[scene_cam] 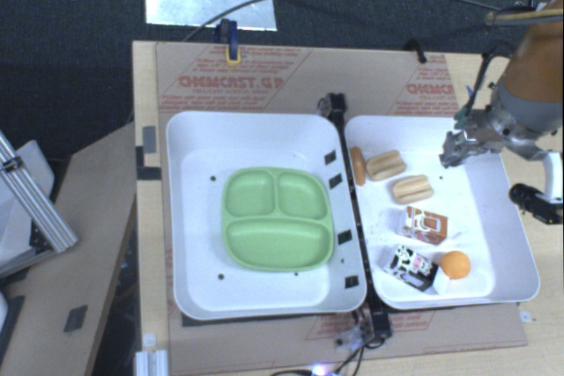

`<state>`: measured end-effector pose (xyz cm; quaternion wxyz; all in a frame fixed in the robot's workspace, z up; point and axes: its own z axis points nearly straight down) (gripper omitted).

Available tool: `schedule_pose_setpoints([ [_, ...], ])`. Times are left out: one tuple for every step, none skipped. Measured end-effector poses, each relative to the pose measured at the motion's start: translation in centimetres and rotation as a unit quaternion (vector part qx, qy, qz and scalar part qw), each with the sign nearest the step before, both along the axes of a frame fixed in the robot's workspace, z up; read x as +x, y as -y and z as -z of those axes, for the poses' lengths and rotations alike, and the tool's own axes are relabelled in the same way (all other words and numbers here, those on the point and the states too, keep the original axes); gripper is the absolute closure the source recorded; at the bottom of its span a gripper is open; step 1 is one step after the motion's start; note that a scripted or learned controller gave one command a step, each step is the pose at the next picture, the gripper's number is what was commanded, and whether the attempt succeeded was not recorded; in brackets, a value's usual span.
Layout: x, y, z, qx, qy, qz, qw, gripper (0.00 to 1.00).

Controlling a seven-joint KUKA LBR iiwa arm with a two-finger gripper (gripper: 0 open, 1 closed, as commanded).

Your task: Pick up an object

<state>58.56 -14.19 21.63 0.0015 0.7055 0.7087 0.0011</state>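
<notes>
Pincer (452,150) hovers near right bin's (507,189) far edge, state indeterminable; nothing lifted, buns (385,164) untouched, pick outstanding.

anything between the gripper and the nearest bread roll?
No. In the camera view, only bare white bin floor lies between the gripper and the bread roll.

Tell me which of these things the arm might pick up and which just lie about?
Candidates to pick up:
two tan bread rolls
brown-and-white carton
black-and-white carton
orange ball
thin orange sausage

Just lying about:
green divided plastic plate
two white bins
</notes>
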Motion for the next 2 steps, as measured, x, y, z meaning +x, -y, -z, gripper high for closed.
schedule_pose_setpoints([
  [-0.9,-5.7,0.5,0.0007,-0.001,-0.002,1.0,1.0],
  [-0.9,-11.5,1.2,0.0015,-0.001,-0.003,1.0,1.0],
])
